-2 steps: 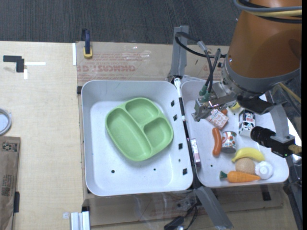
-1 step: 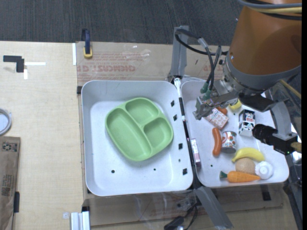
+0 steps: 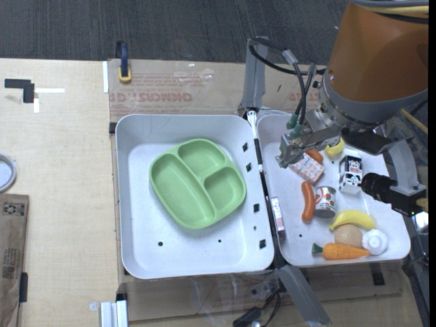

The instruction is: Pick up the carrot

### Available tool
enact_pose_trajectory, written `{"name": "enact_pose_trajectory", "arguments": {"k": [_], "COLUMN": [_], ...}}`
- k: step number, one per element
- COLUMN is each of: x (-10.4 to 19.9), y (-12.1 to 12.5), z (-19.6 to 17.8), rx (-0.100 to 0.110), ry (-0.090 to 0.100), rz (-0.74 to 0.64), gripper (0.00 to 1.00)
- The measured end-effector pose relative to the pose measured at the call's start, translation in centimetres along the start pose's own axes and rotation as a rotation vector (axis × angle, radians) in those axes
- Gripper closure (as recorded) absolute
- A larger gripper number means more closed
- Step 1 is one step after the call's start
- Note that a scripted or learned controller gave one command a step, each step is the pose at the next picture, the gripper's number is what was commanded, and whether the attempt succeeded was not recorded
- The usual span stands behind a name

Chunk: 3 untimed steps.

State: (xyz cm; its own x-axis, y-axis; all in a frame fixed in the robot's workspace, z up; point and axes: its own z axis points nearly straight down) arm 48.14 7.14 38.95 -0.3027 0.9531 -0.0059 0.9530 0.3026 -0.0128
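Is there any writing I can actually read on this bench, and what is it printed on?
Red print on the cardboard sheet behind the bins: upside down and blurred, not readable.
Red and white packet by the gripper: print too small to read.
Small can: label too blurred to read.
Black and white carton: markings too small to read.
Brown paper bag at the left edge: a dark mark, unreadable.
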Motion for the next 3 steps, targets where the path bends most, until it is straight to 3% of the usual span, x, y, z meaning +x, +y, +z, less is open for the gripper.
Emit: {"name": "enact_pose_trajectory", "arguments": {"k": [1, 2, 3], "x": [2.5, 1.4, 0.2], "y": [0.5, 0.3, -0.1], "z": [3.6, 8.4, 5.8], "rx": [-0.010, -0.011, -0.015], "ry": [0.003, 0.003, -0.001], "rz": [-0.399, -0.361, -0.791], "gripper": [1.00, 1.00, 1.00]}}
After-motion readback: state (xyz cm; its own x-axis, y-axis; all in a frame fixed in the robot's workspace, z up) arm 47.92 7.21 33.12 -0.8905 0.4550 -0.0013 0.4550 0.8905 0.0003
